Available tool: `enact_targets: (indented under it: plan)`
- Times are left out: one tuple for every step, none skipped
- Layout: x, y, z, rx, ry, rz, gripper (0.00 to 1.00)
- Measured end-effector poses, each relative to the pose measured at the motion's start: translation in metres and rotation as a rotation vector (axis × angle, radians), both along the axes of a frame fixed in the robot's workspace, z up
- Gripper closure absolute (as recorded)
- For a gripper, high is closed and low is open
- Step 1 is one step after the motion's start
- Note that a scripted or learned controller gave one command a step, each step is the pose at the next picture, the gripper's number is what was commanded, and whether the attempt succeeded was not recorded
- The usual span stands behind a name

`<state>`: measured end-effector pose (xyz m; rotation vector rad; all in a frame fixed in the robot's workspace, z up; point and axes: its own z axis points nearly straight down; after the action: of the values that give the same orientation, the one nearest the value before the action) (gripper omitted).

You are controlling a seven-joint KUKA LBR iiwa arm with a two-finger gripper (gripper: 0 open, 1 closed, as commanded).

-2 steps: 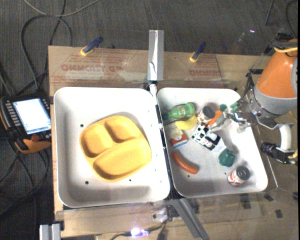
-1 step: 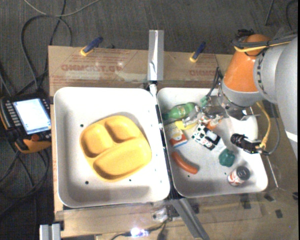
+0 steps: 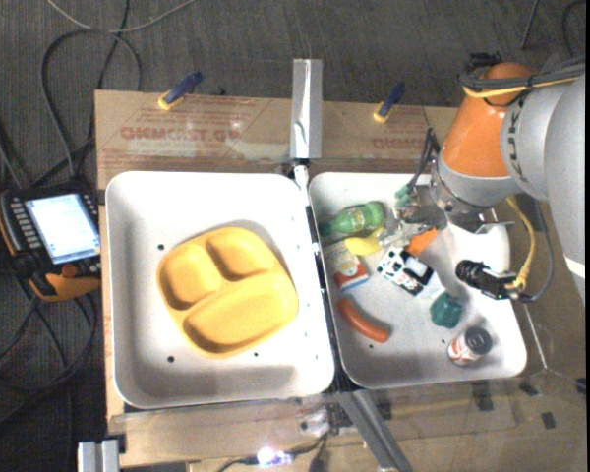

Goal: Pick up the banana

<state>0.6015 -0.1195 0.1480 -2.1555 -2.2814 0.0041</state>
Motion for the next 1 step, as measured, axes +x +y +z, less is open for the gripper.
enact_targets:
  plan:
    - [-0.0001, 0.0, 0.0, 0.0, 0.0, 0.0, 0.0]
